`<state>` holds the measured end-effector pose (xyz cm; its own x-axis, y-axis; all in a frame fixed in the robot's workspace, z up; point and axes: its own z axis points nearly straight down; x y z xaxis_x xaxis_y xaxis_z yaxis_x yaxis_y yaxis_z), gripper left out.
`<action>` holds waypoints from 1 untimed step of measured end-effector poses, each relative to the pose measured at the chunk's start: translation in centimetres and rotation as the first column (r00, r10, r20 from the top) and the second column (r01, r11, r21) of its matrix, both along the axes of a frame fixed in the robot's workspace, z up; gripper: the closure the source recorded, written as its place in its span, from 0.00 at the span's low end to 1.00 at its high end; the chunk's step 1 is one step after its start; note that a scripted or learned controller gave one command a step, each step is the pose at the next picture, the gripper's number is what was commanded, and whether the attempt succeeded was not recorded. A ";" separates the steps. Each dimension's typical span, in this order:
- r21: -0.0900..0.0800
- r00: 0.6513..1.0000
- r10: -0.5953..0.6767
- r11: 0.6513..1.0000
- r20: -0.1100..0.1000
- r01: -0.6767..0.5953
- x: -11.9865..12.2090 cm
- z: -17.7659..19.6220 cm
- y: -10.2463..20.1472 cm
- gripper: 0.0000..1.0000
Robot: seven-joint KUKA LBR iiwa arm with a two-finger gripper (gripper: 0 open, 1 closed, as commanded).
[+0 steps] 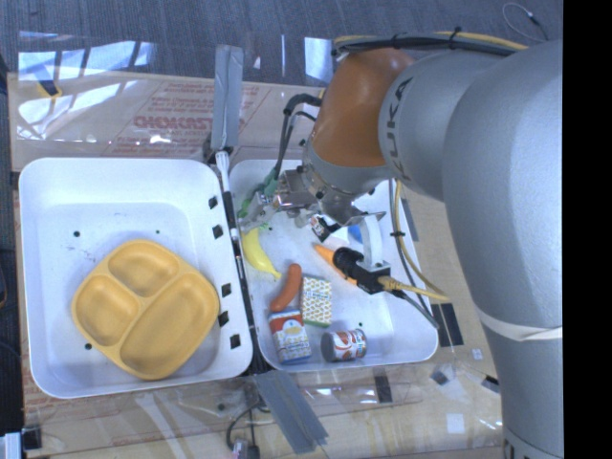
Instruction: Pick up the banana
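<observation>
while the gripper (287,199) hangs low over the right bin (417,338), its dark metal tip is crowded by cables and i cannot tell how its parts are set. just below it and a little left lies the banana (258,253), a smooth curved yellow crescent flat on the white plastic floor, apart from the tip. beyond it, farther down, rest a glossy reddish sausage (286,288), a speckled square packet (317,300), a small printed carton (291,338) and a short metal can (343,344) on its side. far left, the other bin (57,189) holds a matte yellow divided plate (144,307) with rounded compartments.
</observation>
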<state>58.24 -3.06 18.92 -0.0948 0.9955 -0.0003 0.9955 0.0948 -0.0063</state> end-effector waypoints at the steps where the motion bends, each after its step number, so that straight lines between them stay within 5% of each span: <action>1: 0.000 0.994 -0.108 0.994 0.002 0.108 -3.2 6.6 -3.2 0.00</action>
